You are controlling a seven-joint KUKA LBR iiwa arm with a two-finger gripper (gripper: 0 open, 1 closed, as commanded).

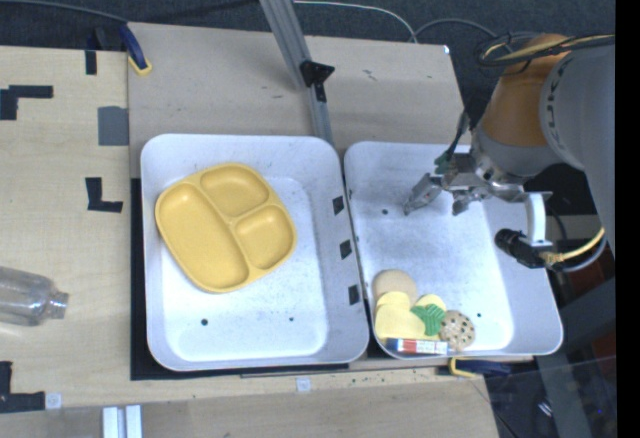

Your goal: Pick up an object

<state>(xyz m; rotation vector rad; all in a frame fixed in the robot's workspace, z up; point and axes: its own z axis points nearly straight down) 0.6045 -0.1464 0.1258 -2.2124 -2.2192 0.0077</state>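
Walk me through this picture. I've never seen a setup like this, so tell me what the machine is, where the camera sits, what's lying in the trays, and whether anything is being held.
The camera is fixed above a bench and looks down at a slant. Reaching in from the right is a grey robot arm with an orange band above its wrist. At its tip is the pincer, two spread fingers hovering over the right-hand shallow white bin with nothing between them.

That bin holds a small heap of toy food pieces in its near corner: pale round and yellow shapes, something green, a speckled disc, and a thin red-and-white stick. The left-hand shallow white bin holds a yellow plastic plate with three compartments. A clear plastic bottle lies on the wooden bench at far left.
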